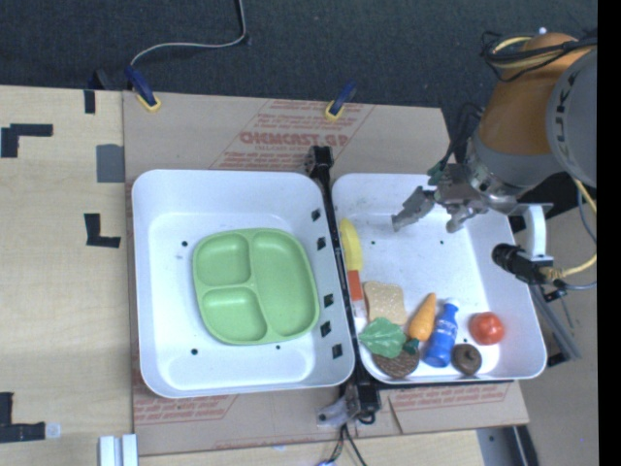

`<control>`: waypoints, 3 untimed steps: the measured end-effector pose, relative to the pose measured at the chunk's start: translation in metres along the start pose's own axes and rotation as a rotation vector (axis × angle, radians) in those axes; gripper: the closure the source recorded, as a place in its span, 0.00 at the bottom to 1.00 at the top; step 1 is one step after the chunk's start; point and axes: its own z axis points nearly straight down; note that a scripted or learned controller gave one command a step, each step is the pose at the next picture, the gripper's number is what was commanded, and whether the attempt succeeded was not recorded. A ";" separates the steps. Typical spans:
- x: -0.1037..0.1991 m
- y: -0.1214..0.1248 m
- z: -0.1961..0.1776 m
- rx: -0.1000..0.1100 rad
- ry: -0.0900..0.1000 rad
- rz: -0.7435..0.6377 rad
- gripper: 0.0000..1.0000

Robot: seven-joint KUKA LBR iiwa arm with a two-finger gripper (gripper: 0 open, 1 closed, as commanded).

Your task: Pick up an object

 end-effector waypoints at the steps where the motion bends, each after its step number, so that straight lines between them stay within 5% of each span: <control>1: -0.039 -0.081 0.072 0.002 0.000 0.002 0.00; 2: -0.024 -0.090 0.128 -0.006 -0.001 0.002 0.00; 3: -0.089 -0.070 0.027 -0.003 -0.003 0.002 0.00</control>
